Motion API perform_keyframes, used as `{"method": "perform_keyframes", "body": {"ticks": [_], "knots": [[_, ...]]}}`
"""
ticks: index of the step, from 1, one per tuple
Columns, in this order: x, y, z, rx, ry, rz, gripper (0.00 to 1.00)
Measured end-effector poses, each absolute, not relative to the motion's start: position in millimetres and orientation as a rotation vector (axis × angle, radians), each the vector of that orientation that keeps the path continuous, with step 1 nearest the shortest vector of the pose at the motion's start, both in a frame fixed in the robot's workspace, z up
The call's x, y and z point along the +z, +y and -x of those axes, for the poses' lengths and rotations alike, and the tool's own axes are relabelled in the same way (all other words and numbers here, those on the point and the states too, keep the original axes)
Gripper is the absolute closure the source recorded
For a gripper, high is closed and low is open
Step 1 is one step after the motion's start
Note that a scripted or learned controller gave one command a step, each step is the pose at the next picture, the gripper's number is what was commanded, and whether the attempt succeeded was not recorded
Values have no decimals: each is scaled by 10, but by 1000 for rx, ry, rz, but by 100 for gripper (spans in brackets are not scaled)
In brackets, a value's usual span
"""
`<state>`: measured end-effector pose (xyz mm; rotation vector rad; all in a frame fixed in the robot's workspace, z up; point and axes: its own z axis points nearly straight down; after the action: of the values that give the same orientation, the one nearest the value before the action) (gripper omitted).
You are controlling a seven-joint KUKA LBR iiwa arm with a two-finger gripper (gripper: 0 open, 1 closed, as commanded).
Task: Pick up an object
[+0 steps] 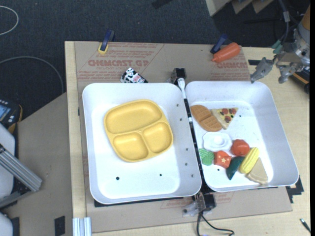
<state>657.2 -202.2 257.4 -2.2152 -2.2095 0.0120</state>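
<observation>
Gripper (272, 73) hangs above the right bin's (285, 132) far corner, fingers spread wide and holding nothing — likely staged clear of the toy food (231, 149), which lies clustered in that bin ready for picking

The gripper (273, 71) is seen at the upper right of the frame, held high and pointed downward. Its two fingers (259, 71) are spread well apart — nothing is gripped between them. Little of the arm is seen above it — cut off by the right edge.
</observation>
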Motion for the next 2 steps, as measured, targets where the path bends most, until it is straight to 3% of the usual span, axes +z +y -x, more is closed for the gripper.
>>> {"method": "perform_keyframes", "body": {"ticks": [1, 2], "knots": [[2663, -2016, -6596, 0, -2222, 2221, 0], [2054, -1944, -6585, 5, -2219, 2216, 0]]}}
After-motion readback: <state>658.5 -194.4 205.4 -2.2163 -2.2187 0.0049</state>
